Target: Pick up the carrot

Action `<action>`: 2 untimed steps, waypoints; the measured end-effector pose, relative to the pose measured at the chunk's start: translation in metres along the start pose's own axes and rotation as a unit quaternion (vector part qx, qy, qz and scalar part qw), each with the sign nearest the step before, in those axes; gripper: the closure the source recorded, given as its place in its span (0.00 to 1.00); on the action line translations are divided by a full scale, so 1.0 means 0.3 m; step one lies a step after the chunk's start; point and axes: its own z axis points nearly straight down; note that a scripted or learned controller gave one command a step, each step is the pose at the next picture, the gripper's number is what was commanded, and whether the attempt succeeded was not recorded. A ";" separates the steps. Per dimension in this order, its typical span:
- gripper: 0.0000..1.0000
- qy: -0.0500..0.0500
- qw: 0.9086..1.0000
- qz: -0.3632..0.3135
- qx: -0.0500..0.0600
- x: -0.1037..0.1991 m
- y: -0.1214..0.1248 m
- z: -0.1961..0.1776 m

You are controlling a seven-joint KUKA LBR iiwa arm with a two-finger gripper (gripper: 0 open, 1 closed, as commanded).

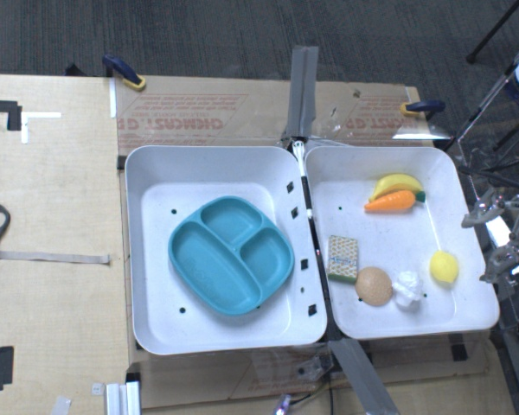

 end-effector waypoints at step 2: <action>0.00 0.000 0.995 0.096 0.000 -0.278 -0.020 0.586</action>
